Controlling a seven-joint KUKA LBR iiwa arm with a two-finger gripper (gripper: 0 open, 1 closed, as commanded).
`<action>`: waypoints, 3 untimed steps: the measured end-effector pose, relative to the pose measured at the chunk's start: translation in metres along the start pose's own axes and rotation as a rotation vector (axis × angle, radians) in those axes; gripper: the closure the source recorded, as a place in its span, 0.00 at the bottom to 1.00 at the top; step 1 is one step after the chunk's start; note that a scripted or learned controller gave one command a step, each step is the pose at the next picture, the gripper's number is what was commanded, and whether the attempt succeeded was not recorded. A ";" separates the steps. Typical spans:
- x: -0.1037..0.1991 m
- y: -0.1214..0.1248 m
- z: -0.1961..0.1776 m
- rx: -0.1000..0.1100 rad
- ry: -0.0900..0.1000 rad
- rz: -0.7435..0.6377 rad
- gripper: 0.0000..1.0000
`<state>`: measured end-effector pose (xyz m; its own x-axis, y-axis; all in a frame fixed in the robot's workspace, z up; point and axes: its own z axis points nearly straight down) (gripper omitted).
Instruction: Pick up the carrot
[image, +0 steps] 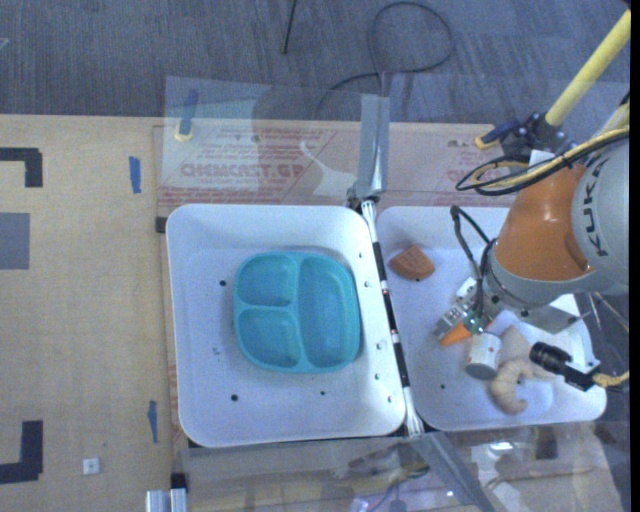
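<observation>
I have the arm (545, 235) over the right bin (440, 385), with the end effector (468, 318) low at the carrot (455, 335), an orange piece lying at the middle of that bin. I cannot tell whether the end effector is gripping it or just resting beside it. My worry is a miss: the carrot is small and lies flat, so it could slide away or get pinched at the tip and drop on the lift. A white cylinder (483, 355) and a beige curved piece (510, 375) sit close at lower right and could get nudged. A brown chunk (410, 263) lies at upper left of that bin. The left bin (200, 400) holds a teal divided plate (298, 310).
</observation>
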<state>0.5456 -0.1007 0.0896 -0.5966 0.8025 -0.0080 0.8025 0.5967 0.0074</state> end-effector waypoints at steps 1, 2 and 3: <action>0.053 0.041 -0.095 0.007 0.005 0.367 1.00; 0.036 -0.055 -0.112 0.010 0.007 0.481 1.00; 0.039 0.003 -0.095 0.014 0.003 1.186 1.00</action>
